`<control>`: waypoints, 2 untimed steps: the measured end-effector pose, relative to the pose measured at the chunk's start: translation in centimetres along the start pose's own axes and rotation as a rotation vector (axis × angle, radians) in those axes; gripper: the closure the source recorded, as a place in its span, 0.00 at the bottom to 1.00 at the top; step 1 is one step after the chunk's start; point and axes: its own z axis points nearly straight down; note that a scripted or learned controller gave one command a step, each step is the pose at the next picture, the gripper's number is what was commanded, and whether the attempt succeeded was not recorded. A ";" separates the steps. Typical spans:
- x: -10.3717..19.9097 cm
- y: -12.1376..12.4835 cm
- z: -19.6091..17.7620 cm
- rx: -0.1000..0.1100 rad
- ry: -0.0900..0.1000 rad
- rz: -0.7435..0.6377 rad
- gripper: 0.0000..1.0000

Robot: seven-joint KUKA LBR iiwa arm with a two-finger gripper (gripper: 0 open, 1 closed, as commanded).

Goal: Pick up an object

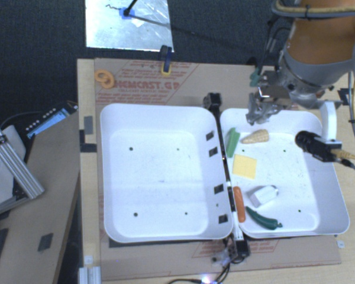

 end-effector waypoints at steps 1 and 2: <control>-12.3 -1.7 2.6 -0.016 -0.004 0.012 1.00; -10.8 -0.8 -11.7 -0.037 -0.003 -0.005 1.00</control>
